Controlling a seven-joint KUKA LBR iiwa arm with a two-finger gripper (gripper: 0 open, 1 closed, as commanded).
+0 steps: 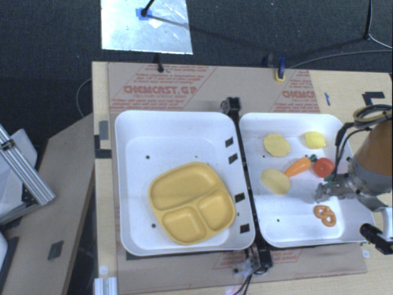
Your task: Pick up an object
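Orange plastic pretzel (325, 214) lies just below the gripper (325, 192), jaw state impossible to tell, so a centred, straight descent seems wisest.

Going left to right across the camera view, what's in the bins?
Yellow tray → two yellow discs, one above the other → carrot → lemon → tomato and pretzel → gripper.

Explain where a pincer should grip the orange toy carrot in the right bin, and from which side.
Grip the orange toy carrot across its thicker middle, descending from above. It lies flat and slanted, its green top near the red tomato, so close across its narrow width.
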